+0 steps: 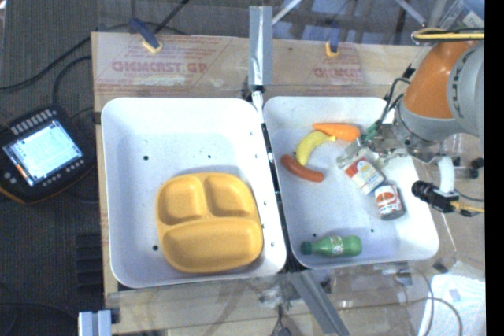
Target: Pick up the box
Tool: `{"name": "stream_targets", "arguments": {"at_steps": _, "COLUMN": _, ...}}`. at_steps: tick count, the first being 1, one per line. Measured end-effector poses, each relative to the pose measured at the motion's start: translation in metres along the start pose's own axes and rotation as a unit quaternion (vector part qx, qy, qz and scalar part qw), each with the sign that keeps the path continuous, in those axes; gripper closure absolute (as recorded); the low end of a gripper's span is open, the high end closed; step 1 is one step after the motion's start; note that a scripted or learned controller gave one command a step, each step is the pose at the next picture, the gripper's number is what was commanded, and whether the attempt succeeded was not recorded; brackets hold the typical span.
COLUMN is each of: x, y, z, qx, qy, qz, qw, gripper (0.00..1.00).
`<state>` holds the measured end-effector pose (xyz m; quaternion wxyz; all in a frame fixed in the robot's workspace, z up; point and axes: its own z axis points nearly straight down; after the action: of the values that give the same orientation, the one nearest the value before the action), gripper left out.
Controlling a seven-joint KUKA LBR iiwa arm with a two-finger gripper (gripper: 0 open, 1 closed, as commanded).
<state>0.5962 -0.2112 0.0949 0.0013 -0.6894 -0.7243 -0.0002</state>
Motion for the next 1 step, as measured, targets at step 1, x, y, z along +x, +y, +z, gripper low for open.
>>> {"name": "stream_targets", "arguments": {"at_steps": 1, "x": 0.0018, "y": -0.0001, "z": -0.0059, "qx": 0.002, "qy": 0.001, "qz": -0.001, "qw": 1.0000, "gripper": 1.00}}
